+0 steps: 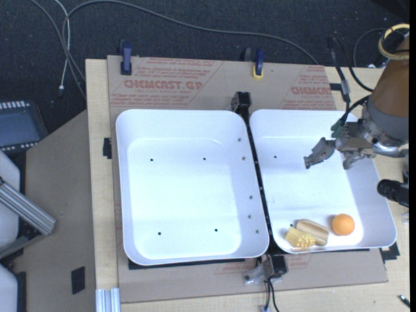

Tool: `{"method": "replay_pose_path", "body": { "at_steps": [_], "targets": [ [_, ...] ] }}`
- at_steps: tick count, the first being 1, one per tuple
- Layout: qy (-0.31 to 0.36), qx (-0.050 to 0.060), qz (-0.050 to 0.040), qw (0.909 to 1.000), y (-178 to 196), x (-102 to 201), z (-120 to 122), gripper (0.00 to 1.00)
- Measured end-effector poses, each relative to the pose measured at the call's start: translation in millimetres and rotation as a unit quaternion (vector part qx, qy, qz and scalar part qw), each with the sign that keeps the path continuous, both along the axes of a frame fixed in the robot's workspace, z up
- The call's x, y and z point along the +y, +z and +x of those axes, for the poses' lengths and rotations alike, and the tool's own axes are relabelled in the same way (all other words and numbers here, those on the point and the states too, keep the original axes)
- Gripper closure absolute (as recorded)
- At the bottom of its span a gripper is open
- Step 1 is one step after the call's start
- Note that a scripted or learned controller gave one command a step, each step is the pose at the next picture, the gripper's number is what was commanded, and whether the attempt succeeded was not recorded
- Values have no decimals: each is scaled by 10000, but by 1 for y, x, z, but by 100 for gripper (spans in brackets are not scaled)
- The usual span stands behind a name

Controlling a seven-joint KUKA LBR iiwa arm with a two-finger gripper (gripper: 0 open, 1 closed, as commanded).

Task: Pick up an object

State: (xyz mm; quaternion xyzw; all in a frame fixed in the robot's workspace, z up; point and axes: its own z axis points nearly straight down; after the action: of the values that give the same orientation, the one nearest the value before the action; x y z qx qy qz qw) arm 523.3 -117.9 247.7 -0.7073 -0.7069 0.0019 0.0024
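Jaws (333, 155) apart, seemingly empty (above right bin (286, 132))

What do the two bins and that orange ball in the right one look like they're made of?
The bins, left bin and right bin, look like moulded white plastic: smooth, slightly glossy, with rounded corners. The orange ball looks like a matte plastic or foam toy fruit, evenly coloured; which one can't be told from here.

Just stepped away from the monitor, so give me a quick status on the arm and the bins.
Gripper over right bin, jaws open, nothing between them. Orange ball, tan roll and yellow corn piece at that bin's near edge, untouched. Nothing in the way.
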Motion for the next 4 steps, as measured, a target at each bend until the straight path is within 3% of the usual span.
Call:
{"method": "replay_pose_path", "body": {
  "at_steps": [1, 3, 4],
  "targets": [
    [4, -34, -3, 10000, 3, 0, 1, 0],
    [3, -14, -1, 10000, -93, -11, -6, 0],
    [7, -8, 2, 10000, -146, -2, -3, 0]
  ]
}}
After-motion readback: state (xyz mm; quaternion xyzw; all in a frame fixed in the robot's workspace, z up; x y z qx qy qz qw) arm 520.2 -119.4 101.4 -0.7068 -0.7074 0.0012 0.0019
